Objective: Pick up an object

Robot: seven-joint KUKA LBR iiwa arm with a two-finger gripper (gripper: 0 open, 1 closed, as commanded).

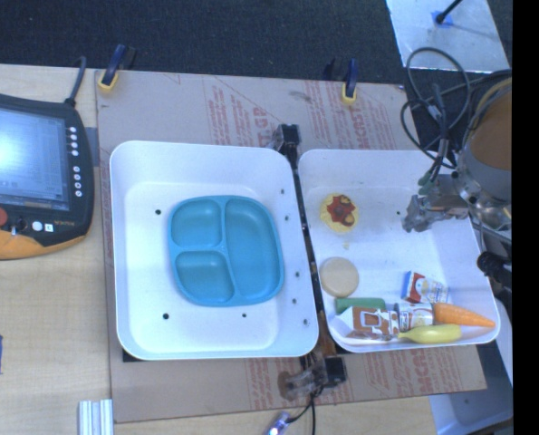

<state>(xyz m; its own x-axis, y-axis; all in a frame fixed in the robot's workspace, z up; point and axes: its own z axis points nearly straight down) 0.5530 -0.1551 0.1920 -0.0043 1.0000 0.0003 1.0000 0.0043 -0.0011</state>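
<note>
The right bin (pixel 387 175) holds several small things: a yellow disc with a red centre (pixel 340 212), a tan round cookie (pixel 340 276), a green block (pixel 360 305), a small carton (pixel 380 321), a red and white packet (pixel 423 288), an orange carrot (pixel 464 315) and a yellow banana-like piece (pixel 435 334). My gripper (pixel 423 214) hangs over the right part of this bin, to the right of the yellow disc and above the packet. Nothing shows between it and the bin floor.
The left bin (pixel 142 243) carries a blue divided plate (pixel 226 249). A handheld control pendant (pixel 29 175) lies on the bench at the far left. Cables loop behind the arm at the upper right. Clamps (pixel 349 78) hold the brown board at the back.
</note>
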